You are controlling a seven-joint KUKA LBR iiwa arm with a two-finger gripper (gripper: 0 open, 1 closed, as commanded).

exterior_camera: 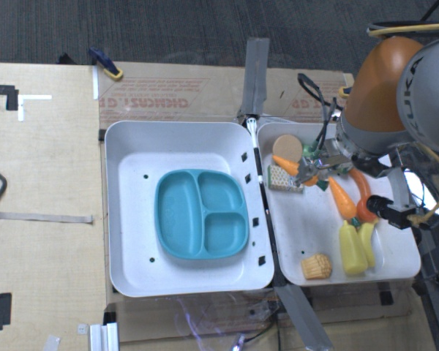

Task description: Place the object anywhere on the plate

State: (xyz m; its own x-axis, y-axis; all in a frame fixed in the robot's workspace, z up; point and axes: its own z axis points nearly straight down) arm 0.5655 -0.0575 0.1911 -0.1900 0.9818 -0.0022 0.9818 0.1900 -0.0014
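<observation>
Camera view: the divided teal plate (pixel 203 214) lies in the left bin (pixel 124 196), while the gripper (pixel 312 168) hangs over the right bin (pixel 395 265) at its ten o'clock corner. A small orange carrot (pixel 286 165) sits between its fingertips, gripped, at three o'clock from the plate, beside a tan disc (pixel 287 148).

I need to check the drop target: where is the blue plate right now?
In the camera view the blue plate lies in the middle of the left bin, across the divider from the carrot and gripper in the right bin.
</observation>
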